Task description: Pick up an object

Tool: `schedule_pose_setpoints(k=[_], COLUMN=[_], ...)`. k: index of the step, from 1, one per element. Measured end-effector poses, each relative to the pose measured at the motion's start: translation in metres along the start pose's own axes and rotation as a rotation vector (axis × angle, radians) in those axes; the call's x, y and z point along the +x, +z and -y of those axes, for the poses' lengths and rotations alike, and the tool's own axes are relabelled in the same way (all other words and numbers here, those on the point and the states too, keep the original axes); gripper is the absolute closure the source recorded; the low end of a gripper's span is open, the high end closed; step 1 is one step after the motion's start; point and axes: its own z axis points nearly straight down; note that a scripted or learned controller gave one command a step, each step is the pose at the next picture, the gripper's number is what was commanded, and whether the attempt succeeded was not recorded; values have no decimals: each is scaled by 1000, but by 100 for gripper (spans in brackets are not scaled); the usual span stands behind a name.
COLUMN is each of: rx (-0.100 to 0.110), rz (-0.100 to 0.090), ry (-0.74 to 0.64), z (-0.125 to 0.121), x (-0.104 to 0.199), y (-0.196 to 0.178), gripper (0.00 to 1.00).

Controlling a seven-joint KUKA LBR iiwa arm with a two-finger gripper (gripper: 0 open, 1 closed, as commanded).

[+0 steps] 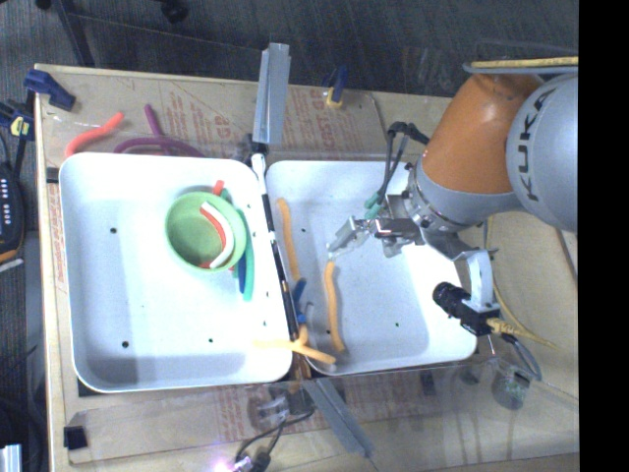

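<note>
Gripper [344,239] is hanging over the middle of the right bin [413,347], jaws spread and grasping nothing. Just below it in that bin an orange strip [335,308] is lying lengthwise, a second orange strip [285,226] is sitting along the bin's left wall, and a yellow piece [295,345] is resting across its lower-left corner beside a small blue item [298,293]. Left of that bin, the left bin [118,342] is holding a green bowl [197,229] with a red-and-white curved piece [228,234] lying in it.
</note>
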Motion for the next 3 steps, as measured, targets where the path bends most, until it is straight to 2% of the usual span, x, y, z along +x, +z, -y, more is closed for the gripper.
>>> schedule_pose_setpoints(k=[1, 2, 3], rx=[-6, -4, -4], rz=[4, 4, 1], ry=[-132, -139, -170], z=[4, 4, -60], x=[-5, -4, 54], y=[151, 141, 61], gripper=[0, 100, 100])
